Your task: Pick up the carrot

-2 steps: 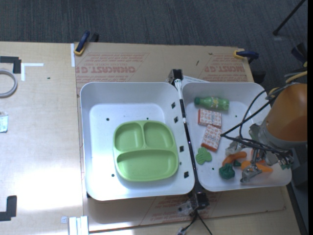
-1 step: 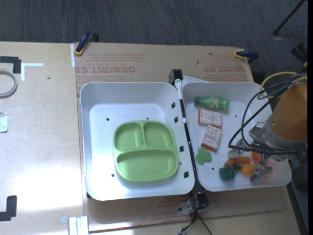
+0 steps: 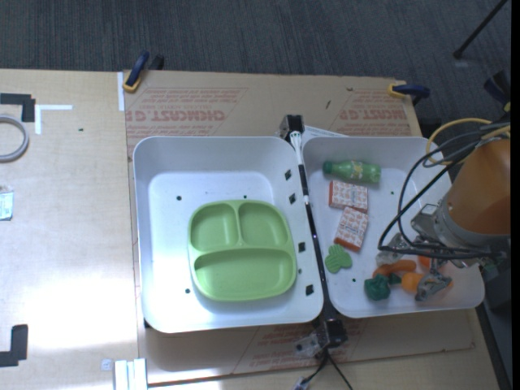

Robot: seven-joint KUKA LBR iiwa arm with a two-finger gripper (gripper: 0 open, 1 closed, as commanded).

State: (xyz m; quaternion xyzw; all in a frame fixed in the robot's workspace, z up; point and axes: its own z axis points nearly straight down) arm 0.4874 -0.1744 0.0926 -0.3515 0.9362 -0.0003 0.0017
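Far left on the bench, a grey ring (image 3: pixel 10 139) lies beside black brackets, probably fixture hardware kept outside the working area.

A cardboard sheet (image 3: pixel 191 108) lies under both bins, pinned at its far corners by a blue clamp (image 3: pixel 138 70) and a second clamp (image 3: pixel 410 91), presumably so the bins cannot slide. Its red print is upside down from this angle and too soft to read.

Left bin (image 3: pixel 154 177): a green divided plate (image 3: pixel 242 249) sits flat in the middle, three compartments, likely the drop target for picked items.

Right bin (image 3: pixel 390 149): a green bottle (image 3: pixel 352 170) lies on its side at the far edge; its label is not legible. Two red-and-white patterned boxes (image 3: pixel 349 212) lie just nearer, print too small to read. A green leaf-shaped toy (image 3: pixel 338 258) lies near the dividing wall. A dark green broccoli-like piece (image 3: pixel 378 288) sits at the near edge.

The carrot (image 3: pixel 404 271), orange, lies in the near right corner of this bin, beside the broccoli piece and partly under cables.

The gripper (image 3: pixel 432 283) is low over that corner, just right of the carrot, placed for the grasp. Whether the jaws are open or closed cannot be told; cables and wrist hide them. No hold on the carrot is visible.
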